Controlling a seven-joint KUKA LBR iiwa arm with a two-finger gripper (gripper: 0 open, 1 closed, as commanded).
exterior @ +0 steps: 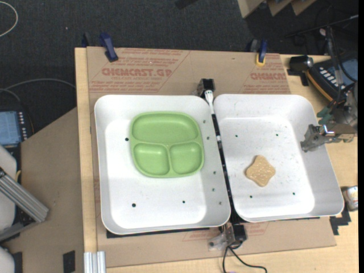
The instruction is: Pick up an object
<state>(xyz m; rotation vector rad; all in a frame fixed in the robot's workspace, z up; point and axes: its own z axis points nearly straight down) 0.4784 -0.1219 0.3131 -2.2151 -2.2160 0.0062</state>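
A tan, cookie-shaped object [260, 171] lies flat on the floor of the right bin [296, 111], a little right of its centre. A green divided plate [167, 144] lies in the left bin [114, 169], toward the far side. My gripper [313, 138] comes in from the right and hovers over the right bin's right rim, well to the right of and beyond the tan object. Nothing is seen held in it.
The two white bins sit side by side on a cardboard-covered bench [148, 70], meeting at a raised middle seam [219, 152]. Clamps [108, 47] hold the board at the far edge. Cables and equipment [324, 75] crowd the far right.
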